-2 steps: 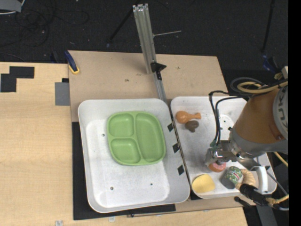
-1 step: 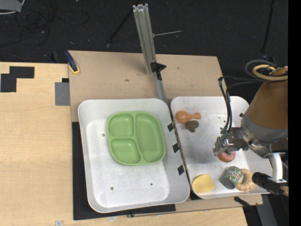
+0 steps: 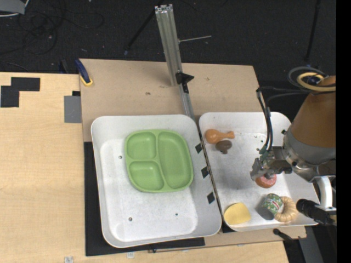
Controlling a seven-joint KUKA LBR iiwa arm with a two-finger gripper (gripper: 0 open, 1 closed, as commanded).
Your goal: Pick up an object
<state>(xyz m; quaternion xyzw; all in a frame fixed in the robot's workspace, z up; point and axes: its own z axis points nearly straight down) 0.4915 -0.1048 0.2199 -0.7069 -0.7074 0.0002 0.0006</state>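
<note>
- We are looking first at the gripper [image 3: 265, 171], which is hanging low over the right bin [image 3: 241, 120], toward its right edge; whether it is released or clenched we cannot tell, because the metal parts are blurring together from this slant.
- Directly beneath it a small red, round object [image 3: 267, 181] is lying on the bin floor, touching or nearly touching the tool, so we are judging this to be the thing being gone after; nothing is showing it lifted.
- Toward the near right corner a green-and-white round item [image 3: 271, 203] is sitting against a tan ring-shaped piece [image 3: 286, 212], the two touching.
- Near the bin's front edge a yellow rounded object [image 3: 237, 213] is resting on its own, apart from the red one.
- By the far left corner an orange pear-shaped toy [image 3: 218, 136] is lying with a small brown piece [image 3: 223, 145] just beside it.
- In the left bin [image 3: 109, 207] a green divided tray [image 3: 159, 161] is lying flat at the middle, well apart from the arm's work, likely waiting as a drop-off place.
</note>
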